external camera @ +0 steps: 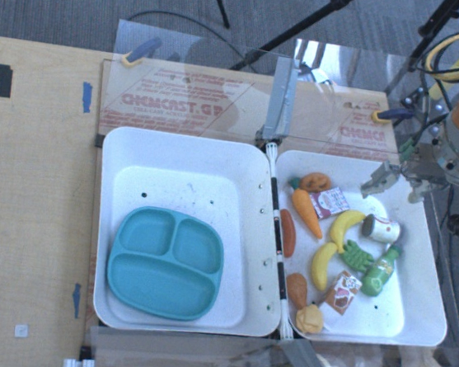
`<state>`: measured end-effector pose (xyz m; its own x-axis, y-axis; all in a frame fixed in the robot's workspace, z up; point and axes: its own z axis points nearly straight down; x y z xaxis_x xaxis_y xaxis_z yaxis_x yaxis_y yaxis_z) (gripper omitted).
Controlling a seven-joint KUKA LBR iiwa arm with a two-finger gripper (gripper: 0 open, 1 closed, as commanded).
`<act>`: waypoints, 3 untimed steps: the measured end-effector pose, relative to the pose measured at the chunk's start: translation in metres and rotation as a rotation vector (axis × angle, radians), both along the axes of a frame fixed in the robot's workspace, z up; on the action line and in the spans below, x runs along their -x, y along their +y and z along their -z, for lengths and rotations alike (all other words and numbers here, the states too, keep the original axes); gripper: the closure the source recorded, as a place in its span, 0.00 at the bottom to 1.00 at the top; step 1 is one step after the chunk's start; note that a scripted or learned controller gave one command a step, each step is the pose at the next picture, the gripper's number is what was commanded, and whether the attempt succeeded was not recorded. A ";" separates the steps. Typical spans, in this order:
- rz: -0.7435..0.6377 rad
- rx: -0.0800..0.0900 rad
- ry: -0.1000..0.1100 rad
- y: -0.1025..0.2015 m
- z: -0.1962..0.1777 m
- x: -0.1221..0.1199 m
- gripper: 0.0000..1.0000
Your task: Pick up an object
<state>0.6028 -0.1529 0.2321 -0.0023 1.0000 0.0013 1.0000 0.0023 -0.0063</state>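
Gripper [397, 182]: fingers spread, holding nothing, above right bin [419, 326]; descend squarely on white cup [381, 230] at six o'clock, avoiding banana [344, 226].

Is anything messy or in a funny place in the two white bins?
A little. The toy food is jumbled in the right bin, and a sausage lies along the divider, right at that bin's left edge. The blue plate sits alone and tidy in the left bin. Nothing looks spilled or broken.
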 end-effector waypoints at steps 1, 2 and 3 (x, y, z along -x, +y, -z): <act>0.011 0.000 0.000 -0.009 0.128 0.025 0.00; 0.015 0.000 0.002 -0.010 0.120 0.025 1.00; 0.078 0.003 -0.002 0.030 0.014 -0.023 1.00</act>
<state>0.6262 -0.1234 0.2184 0.0756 0.9971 -0.0013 0.9971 -0.0756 -0.0038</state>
